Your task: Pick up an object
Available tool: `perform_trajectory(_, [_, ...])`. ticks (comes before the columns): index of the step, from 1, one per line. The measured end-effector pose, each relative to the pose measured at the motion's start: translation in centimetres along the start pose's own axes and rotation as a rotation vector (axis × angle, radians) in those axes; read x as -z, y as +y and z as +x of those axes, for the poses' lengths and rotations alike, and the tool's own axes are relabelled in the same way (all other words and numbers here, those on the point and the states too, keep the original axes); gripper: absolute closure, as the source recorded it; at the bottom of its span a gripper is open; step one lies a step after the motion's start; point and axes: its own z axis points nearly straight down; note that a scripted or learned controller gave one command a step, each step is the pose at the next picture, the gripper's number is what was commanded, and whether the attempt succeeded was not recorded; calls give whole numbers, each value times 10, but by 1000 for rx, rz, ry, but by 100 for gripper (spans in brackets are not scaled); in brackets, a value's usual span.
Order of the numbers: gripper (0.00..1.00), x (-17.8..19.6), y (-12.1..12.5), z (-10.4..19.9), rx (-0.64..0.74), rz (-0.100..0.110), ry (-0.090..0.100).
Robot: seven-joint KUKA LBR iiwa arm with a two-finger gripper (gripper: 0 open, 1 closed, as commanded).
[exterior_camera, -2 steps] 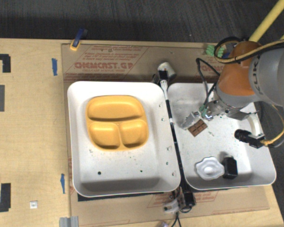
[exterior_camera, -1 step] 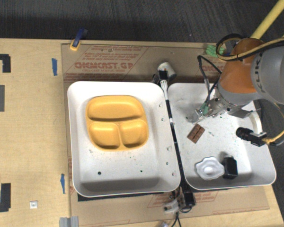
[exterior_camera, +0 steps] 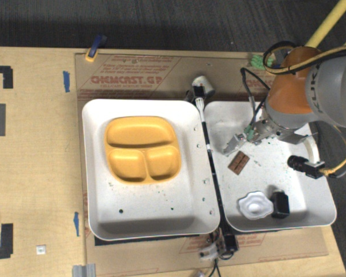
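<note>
In the right bin (exterior_camera: 317,212) lie a small brown rectangular piece (exterior_camera: 238,163), a white crumpled cup-like thing (exterior_camera: 254,205) and a small black block (exterior_camera: 280,204) touching the white thing's right side. My gripper (exterior_camera: 234,143) hangs low over the upper left part of this bin, just above and left of the brown piece. Nothing shows between its tips. The grey arm with its orange band (exterior_camera: 288,91) reaches in from the upper right.
The left bin (exterior_camera: 98,172) holds a yellow divided tray (exterior_camera: 142,149) with three compartments. A dark rail (exterior_camera: 210,172) runs between the two bins. Brown cardboard (exterior_camera: 127,77) lies behind the bins on the wooden bench.
</note>
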Motion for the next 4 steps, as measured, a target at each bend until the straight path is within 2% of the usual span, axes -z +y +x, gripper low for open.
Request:
perform_trajectory(1, [0, -10, -82, 19, 5, 4, 0])
perform_trajectory(2, [0, -10, -63, 23, 134, 1, -3])
perform_trajectory(4, [0, -10, -63, 23, 134, 1, -2])
